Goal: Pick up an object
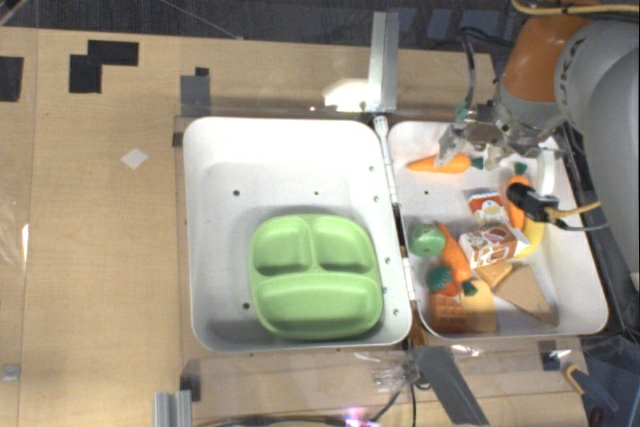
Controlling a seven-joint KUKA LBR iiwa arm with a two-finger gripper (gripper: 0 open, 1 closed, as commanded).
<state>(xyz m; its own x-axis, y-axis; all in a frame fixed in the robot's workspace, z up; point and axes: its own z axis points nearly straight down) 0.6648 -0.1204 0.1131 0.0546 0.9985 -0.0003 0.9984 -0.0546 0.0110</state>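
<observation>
1. The pincer (478, 147) hangs over the far end of the right bin (590, 310), low above its floor; how wide it stands, and whether it has hold of anything, I cannot tell, since the wrist hides that part.
2. Directly beneath and just to its left lies an orange carrot-shaped piece (440, 164), long axis running roughly left to right, its tip pointing toward the divider between the bins. This looks like the nearest candidate, so the coming move is probably a short drop, with the grip closing across the narrow width.
3. The far wall of the bin is close behind the carrot, leaving little room on that side; the near side is more open.
4. Further toward the near end sits a crowded heap: a small carton (492, 244), a second carrot (453, 258), a green ball-like piece (428, 240), a tan wedge (527, 295).
5. The left bin (215, 175) holds a green divided tray (315, 275), on the wooden surface (90, 245).
</observation>
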